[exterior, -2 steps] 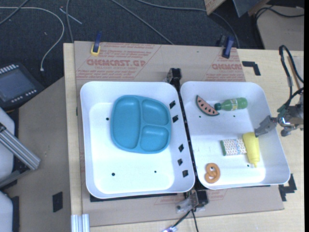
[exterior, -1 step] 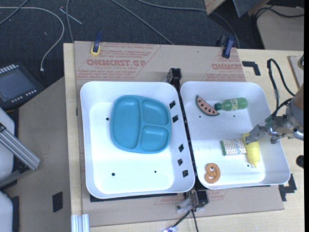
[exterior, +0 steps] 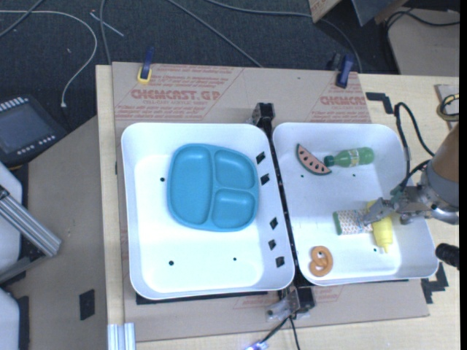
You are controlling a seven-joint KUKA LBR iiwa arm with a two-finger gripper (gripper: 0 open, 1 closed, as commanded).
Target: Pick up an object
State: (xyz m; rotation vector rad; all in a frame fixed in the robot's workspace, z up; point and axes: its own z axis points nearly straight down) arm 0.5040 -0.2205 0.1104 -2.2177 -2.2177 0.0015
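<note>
Reaching in from the right, the arm (exterior: 445,184) places the claw (exterior: 384,211) low over the right bin (exterior: 343,133), directly above a yellow object (exterior: 383,233) that lies near the bin's right wall; whether the claw is released or clenched cannot be told from this view, since its tips merge with the yellow object beneath them.

Candidate things in the right bin: the yellow object under the claw; a green-edged sponge (exterior: 349,222) just beside it to the left; a pretzel-shaped toy (exterior: 320,260) at the near edge; a watermelon slice (exterior: 312,160) and a green bottle (exterior: 349,157) at the far side, well apart from the claw. The left bin (exterior: 146,195) holds a blue divided plate (exterior: 213,187).

Judged step: closing on the yellow object, which appears to be the target; no lift is evident, as the object rests on the bin floor.

To perform the step well: centre the claw across the narrow width of the yellow object, not along its length; keep clear of the sponge so that it is not pinched together with the target; descend until the tips straddle the object fully; close firmly; raise straight up, away from the right wall; confirm that the object leaves the bin floor before travelling.
</note>
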